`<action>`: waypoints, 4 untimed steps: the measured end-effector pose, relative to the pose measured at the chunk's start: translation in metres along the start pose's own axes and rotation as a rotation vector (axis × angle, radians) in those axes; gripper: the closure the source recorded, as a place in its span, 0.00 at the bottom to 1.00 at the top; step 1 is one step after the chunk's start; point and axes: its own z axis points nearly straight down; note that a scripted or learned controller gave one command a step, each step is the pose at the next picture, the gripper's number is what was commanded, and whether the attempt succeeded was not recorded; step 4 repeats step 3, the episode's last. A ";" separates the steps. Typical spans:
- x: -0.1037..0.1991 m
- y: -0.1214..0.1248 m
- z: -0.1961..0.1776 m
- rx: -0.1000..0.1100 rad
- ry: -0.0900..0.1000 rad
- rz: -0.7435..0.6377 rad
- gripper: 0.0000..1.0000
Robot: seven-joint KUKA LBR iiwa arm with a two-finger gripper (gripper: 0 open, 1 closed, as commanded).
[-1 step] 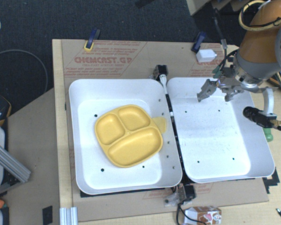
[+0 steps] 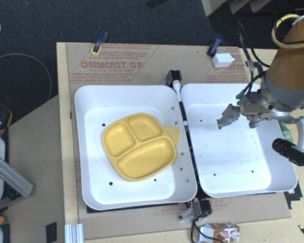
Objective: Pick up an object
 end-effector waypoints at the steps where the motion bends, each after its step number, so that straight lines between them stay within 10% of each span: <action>1: 0.057 -0.042 -0.092 -0.014 -0.001 -0.008 0.00; 2: 0.150 -0.042 -0.184 -0.017 0.002 -0.012 0.00; 3: 0.145 -0.042 -0.189 -0.008 -0.003 -0.002 1.00; 4: 0.145 -0.042 -0.189 -0.008 -0.003 -0.002 1.00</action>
